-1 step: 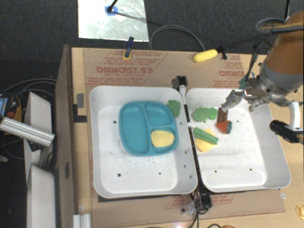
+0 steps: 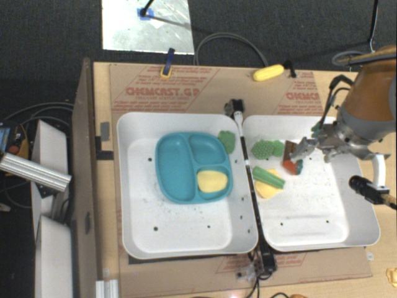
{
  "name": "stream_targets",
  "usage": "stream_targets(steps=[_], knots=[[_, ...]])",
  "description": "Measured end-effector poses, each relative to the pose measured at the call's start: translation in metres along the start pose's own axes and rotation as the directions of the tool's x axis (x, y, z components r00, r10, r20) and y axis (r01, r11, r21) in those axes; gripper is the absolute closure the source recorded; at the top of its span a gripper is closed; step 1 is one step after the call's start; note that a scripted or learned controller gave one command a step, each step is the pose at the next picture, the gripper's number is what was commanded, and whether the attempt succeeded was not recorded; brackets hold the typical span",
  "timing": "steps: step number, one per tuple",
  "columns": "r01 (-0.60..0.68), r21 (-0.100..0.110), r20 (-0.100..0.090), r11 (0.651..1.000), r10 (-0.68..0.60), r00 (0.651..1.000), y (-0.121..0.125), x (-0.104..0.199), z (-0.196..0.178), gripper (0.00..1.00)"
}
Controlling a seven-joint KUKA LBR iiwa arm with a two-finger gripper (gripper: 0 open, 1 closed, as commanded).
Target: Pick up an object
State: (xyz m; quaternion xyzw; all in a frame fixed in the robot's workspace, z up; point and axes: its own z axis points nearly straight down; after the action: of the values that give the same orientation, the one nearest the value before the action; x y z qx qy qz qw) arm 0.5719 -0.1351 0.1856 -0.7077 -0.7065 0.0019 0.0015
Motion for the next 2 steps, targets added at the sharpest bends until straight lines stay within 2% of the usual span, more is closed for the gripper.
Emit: stream_targets(steps=[1,2], knots=[[0.008,-0.003,-0.001,1.0,-0.008,1.0,0.041,0.021,0.107,0.0],[0.002,-0.015,0.004,1.0,-0.002,1.0,0.094,-0.033,0.077,0.0]])
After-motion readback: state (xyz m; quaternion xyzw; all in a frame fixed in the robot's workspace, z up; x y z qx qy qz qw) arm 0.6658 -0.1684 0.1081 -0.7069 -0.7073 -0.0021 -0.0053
